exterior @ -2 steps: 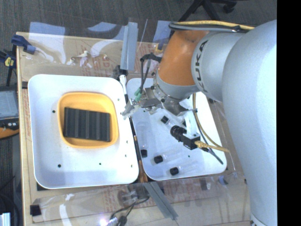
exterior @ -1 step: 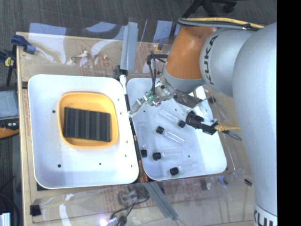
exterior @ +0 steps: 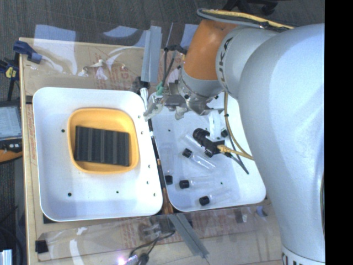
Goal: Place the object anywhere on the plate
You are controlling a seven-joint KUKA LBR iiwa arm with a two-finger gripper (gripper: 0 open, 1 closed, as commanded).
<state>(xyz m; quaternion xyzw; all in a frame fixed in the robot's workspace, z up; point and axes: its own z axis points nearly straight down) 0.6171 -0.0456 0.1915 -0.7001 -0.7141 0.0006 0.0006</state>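
The grey arm (exterior: pixel 276 120) reaches in from the right, and its orange band (exterior: pixel 205 51) is above the far part of the right bin (exterior: pixel 245 186). The gripper (exterior: pixel 175 108) hangs over the far left corner of this bin, near the wall between the two bins. I cannot tell if it is open or closed, and I see nothing held in it.

Several small clear tubes with black caps (exterior: pixel 190 154) lie scattered on the floor of the right bin, in its middle and near part.

The yellow plate (exterior: pixel 102 115) sits in the middle of the left bin (exterior: pixel 49 148), well apart from the tubes. A dark ridged insert (exterior: pixel 103 146) lies on the plate.
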